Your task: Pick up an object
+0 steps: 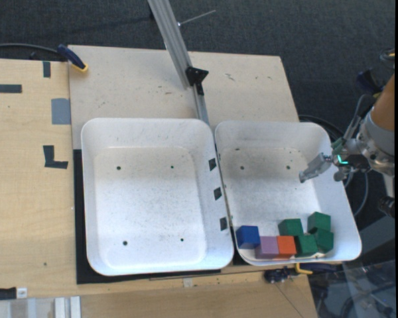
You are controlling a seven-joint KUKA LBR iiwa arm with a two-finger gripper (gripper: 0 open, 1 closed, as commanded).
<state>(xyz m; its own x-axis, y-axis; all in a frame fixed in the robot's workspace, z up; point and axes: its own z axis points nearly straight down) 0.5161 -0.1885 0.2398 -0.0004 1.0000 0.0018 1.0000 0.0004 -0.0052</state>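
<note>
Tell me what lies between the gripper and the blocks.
Bare white floor of the right bin, as the camera view shows. The gripper hangs near the bin's right wall; the blocks cluster along its near edge.

We see two bins (149, 131) side by side; blocks (288, 238) clustered in right bin (272, 132), near edge.

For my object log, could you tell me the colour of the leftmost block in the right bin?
Blue: the leftmost block in the right bin, seen in the camera view.
</note>
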